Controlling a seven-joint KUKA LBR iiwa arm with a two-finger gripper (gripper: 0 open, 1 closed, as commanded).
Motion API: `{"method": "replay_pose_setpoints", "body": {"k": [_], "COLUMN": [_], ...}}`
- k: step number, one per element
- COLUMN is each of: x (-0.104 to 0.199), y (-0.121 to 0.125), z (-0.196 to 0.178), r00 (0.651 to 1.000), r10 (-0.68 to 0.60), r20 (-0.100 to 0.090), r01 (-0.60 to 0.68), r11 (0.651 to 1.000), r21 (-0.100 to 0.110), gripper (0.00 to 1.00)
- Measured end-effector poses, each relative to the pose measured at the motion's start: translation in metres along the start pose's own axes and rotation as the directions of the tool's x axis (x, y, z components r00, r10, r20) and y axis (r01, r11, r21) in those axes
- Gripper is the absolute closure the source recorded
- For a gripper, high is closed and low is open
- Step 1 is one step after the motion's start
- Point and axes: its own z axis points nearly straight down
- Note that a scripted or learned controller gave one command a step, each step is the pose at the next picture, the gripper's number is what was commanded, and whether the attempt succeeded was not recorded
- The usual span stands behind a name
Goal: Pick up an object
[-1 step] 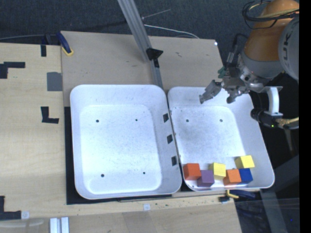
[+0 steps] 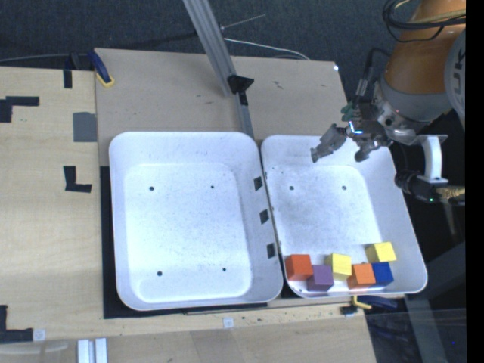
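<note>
Camera view: smooth cubes [image 2: 340, 268] cluster in glossy white bin [image 2: 393, 195].

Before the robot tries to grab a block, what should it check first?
1. Blocks to pick: ok. Orange block, purple block and yellow block sit along the right bin's near edge.
2. Gripper free: ok, fingers apart, nothing between them.
3. Gripper over a block: not ok. It hangs at the bin's far end.
4. Room around blocks: not ok. They crowd together by the wall.
5. Which blocks touch: cannot tell.
</note>
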Motion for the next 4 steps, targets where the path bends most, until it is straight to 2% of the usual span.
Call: {"method": "replay_pose_setpoints", "body": {"k": [1, 2, 4], "x": [0.031, 0.001, 0.003], "y": [0.008, 0.020, 0.021], "z": [0.002, 0.086, 0.081], "r00": [1.000, 1.000, 1.000], "r10": [-0.001, 0.005, 0.002], "r20": [0.001, 0.003, 0.001], "r01": [0.001, -0.005, -0.002], "r11": [1.000, 1.000, 1.000], "r21": [0.002, 0.010, 0.003], "gripper": [0.00, 0.00, 0.00]}}
